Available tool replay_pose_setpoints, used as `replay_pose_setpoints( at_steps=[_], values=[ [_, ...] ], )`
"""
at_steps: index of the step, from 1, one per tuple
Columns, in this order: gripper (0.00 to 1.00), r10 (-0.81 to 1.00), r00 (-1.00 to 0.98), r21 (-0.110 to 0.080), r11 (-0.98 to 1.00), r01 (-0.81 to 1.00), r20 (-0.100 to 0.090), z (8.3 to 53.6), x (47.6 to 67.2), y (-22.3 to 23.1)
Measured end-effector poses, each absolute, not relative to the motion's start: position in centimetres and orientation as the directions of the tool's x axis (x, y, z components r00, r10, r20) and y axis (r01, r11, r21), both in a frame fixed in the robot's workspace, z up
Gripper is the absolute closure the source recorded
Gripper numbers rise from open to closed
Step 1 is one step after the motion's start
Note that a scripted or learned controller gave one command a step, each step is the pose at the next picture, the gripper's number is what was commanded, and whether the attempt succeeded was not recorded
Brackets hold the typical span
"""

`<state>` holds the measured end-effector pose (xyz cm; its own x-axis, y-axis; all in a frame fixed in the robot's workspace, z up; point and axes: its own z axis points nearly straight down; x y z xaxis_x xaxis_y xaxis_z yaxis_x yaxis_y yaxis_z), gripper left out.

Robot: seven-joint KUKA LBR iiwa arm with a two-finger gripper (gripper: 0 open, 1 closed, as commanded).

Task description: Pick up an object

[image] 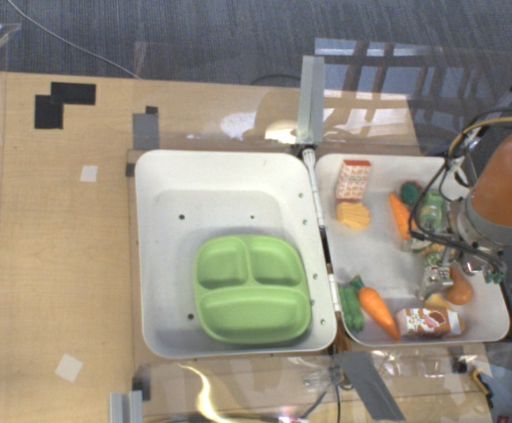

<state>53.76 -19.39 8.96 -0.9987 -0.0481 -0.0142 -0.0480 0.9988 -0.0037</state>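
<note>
Gripper low in my right bin, among toy foods beside a small orange piece; whether it is wide or narrow, I cannot tell. Nothing is visibly lifted, so the pick remains undone.

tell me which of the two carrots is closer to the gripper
The upper carrot, lying beside the gripper; the other carrot sits nearer the bin's front-left corner.

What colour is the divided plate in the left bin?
Light green plate, shown best in the camera view.
</note>
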Motion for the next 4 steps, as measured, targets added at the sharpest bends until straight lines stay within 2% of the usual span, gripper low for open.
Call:
replay_pose_setpoints(
  at_steps=[1, 2, 3, 4],
  values=[
    [0.0, -0.086, -0.996, -0.003, 0.996, -0.086, -0.017, 9.0, 56.2, -14.3],
    [0.0, 0.03, -0.999, -0.001, 1.0, 0.03, -0.013, 8.8, 63.9, -16.5],
    [1.0, 0.025, -0.999, -0.002, 1.0, 0.025, -0.025, 10.2, 64.3, -16.4],
    [1.0, 0.103, -0.994, 0.002, 0.995, 0.103, -0.023, 26.1, 64.8, -10.0]
  ],
)
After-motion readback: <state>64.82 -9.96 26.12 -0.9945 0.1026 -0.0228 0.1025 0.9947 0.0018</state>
